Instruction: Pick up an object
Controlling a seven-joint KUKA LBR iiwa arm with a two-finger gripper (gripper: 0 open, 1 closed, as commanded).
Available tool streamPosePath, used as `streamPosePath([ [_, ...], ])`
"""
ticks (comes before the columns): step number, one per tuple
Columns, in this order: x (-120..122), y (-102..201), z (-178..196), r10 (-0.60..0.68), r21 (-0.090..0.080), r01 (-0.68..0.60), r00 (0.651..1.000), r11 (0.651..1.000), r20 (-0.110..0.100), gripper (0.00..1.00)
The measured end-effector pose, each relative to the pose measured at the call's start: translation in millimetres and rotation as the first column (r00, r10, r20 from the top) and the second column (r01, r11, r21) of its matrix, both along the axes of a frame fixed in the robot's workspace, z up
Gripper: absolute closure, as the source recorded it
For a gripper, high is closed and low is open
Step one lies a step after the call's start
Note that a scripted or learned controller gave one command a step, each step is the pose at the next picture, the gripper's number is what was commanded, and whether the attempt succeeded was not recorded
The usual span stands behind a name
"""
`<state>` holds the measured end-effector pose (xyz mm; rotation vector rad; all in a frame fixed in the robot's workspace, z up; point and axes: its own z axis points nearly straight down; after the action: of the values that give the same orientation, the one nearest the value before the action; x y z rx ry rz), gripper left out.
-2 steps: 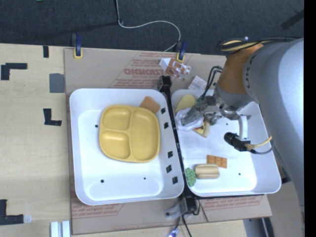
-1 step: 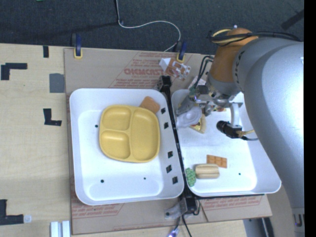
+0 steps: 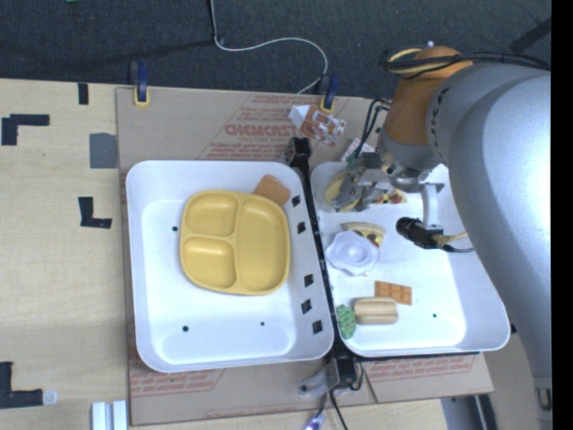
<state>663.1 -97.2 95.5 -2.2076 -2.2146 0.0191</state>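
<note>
Yellow three-compartment tray (image 3: 236, 242) fills the left bin; tool (image 3: 351, 191) fingers' state cannot be told

Well to the left of the gripper (image 3: 358, 189), a yellow divided plate (image 3: 236, 242) lies in the left white bin (image 3: 224, 334). The right bin (image 3: 452, 307) spreads below the gripper. Both rest on a cardboard sheet (image 3: 242, 128), which a clamp (image 3: 329, 90) just above the gripper pins to the table (image 3: 45, 276). A white cable (image 3: 269, 45) loops farther up.
</note>
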Motion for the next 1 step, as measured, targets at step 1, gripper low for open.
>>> streamPosePath([
  [1, -18.1, 22.0, 112.4, 0.001, -0.001, -0.001, 1.0, 1.0, 0.029, 1.0],
])
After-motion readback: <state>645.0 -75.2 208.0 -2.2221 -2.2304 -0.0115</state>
